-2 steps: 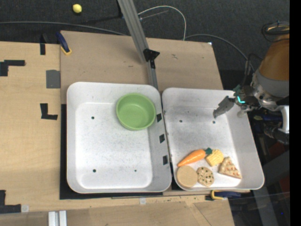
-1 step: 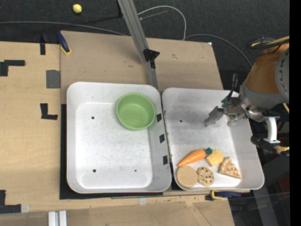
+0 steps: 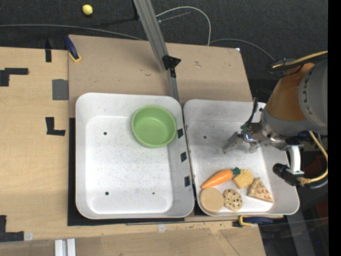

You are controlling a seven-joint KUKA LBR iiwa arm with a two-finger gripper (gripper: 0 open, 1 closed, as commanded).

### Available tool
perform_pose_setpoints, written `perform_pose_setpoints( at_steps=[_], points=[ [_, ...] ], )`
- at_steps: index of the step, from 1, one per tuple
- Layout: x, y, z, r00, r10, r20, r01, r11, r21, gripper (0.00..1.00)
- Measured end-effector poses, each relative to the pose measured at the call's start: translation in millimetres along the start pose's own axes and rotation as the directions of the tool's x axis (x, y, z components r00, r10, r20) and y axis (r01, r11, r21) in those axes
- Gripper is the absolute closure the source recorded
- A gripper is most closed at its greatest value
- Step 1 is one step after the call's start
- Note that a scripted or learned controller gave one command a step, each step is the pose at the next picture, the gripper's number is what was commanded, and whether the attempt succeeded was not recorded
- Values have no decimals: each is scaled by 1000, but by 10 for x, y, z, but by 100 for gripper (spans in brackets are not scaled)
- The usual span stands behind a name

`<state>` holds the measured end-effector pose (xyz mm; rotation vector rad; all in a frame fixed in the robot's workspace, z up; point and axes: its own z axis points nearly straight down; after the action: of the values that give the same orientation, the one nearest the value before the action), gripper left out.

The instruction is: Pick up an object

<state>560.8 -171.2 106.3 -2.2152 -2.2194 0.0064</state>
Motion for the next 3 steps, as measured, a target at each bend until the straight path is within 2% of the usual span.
perform_pose_setpoints(
  at_steps=[1, 2, 3],
  points=[
    [6, 2, 181, 1000, 0, 3, 0, 1000, -6, 0],
    [11, 3, 74, 1000, -1, 2, 1, 1000, -6, 100],
    [44, 108, -459, 1000, 0, 2, 0, 1000, -11, 100]
  ],
)
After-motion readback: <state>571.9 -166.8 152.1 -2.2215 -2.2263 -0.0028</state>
